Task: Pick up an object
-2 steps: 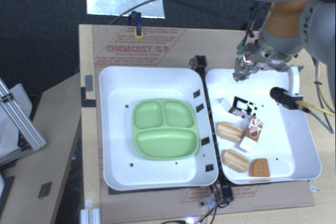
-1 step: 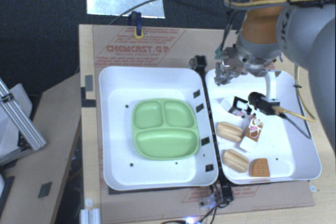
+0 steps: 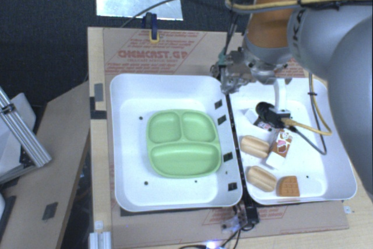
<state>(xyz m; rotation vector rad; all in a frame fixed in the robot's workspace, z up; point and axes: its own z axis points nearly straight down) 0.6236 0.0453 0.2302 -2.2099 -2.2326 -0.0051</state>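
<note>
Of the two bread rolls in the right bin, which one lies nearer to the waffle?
The lower roll, right beside the waffle; the other roll lies higher.

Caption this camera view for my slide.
Arm over right bin of toy food; green tray in left bin.

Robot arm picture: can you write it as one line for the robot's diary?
tool: above bins' divider, far end | holding: cannot tell | green plate: left bin | bread rolls, waffle, small carton: right bin
</note>
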